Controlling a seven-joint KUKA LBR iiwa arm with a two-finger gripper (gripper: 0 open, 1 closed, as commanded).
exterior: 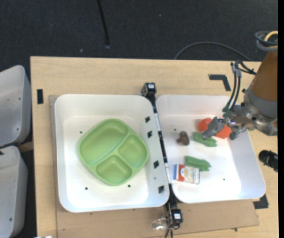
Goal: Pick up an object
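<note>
The right bin [243, 180] holds several small items. An orange-red object [204, 123] lies near its far right, and a green pod-shaped piece [204, 140] touches it on the near side. My gripper [223, 129] reaches in from the right and hangs low over the orange-red object. It looks open, with one grey finger [212, 128] lying across that object, and nothing is lifted. A second green piece [198, 162], a small brown lump [183, 138] and a little white, red and blue carton [187, 174] lie further left in the same bin.
The left bin [62, 133] carries a light green divided plate [113, 151]. A black-clipped divider rim [157, 138] separates the two bins. Cables run over the bench at the back right. Bare white floor shows at the right bin's near right corner.
</note>
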